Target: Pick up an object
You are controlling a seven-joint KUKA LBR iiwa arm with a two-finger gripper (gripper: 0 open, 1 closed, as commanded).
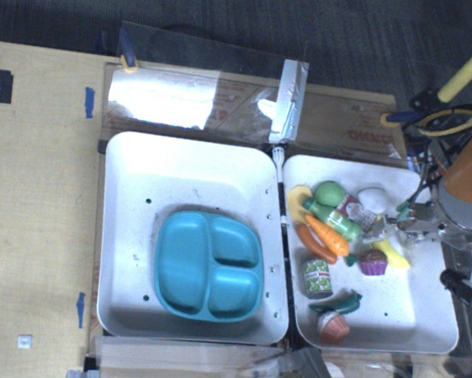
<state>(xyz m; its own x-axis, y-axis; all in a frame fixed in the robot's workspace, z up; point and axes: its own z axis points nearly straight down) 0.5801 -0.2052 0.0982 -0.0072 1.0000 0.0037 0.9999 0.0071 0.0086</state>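
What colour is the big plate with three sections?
The plate is light blue, seen clearly in the camera view, sitting in the left bin.

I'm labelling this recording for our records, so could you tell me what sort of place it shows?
Most likely a robotics lab bench set up for pick-up trials. Two white bins sit side by side: the left bin holds a blue divided tray, the right bin a heap of toy food, such as a carrot.
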